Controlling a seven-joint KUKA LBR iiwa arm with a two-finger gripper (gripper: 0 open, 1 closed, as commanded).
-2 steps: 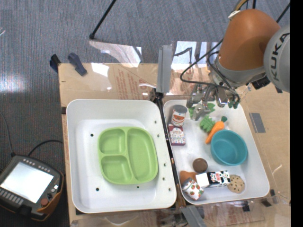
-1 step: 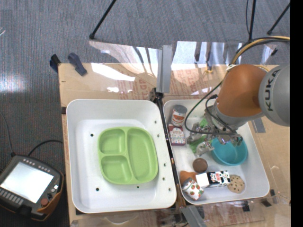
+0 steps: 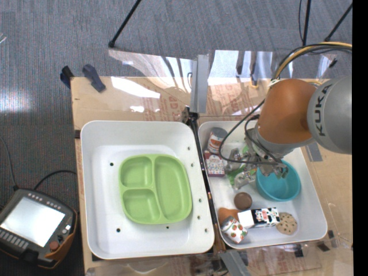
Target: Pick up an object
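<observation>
My gripper (image 3: 248, 170) hangs below the orange wrist band, low over the middle of the right bin (image 3: 313, 211). It is right next to a green item (image 3: 237, 180) and the left rim of a teal bowl (image 3: 280, 186). Beside it on the left lie a small pink-and-white box (image 3: 215, 165) and a can (image 3: 217, 138). Nearer the front are a brown round piece (image 3: 242, 200), a cow-patterned carton (image 3: 260, 217), a strawberry-print carton (image 3: 234, 230), an orange piece (image 3: 226, 214) and a cookie (image 3: 286, 223). The arm hides what lies directly under the gripper.
The left bin (image 3: 98, 154) holds a green divided plate (image 3: 155, 188). A raised divider (image 3: 201, 165) runs between the two bins. A handheld control pendant (image 3: 34, 226) lies on the floor at the lower left. Cables loop above the arm.
</observation>
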